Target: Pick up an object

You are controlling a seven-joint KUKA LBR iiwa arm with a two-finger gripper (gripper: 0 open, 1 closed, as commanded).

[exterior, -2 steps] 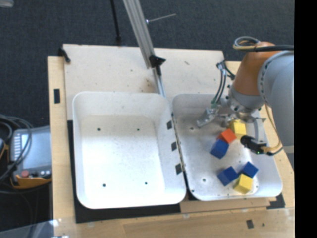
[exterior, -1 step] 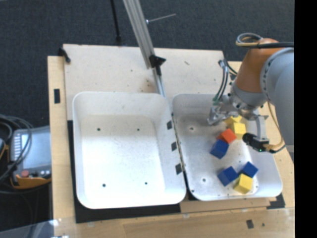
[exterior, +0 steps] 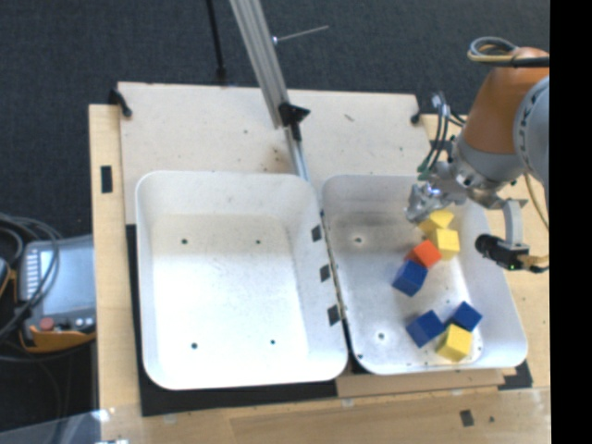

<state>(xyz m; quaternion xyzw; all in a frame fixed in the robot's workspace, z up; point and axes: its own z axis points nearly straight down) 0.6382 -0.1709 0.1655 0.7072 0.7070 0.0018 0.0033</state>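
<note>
The right bin point(exterior: 370, 248) holds several small blocks. Two yellow blocks point(exterior: 442, 230) lie near its upper middle, with an orange block point(exterior: 425, 252) and a blue block point(exterior: 409, 277) just below them. Near the bin's front edge sit two more blue blocks point(exterior: 425, 326) and a yellow block point(exterior: 455, 342). My gripper point(exterior: 424, 202) hangs at the upper part of the right bin, right above the top yellow block. No block is visibly between its fingers.
The left bin point(exterior: 231, 276) stands beside the right one. A slanted metal rail point(exterior: 264, 58) rises from the bench at the back, ending near the gap between the bins. A control pendant point(exterior: 51, 294) lies off the bench at the left.
</note>
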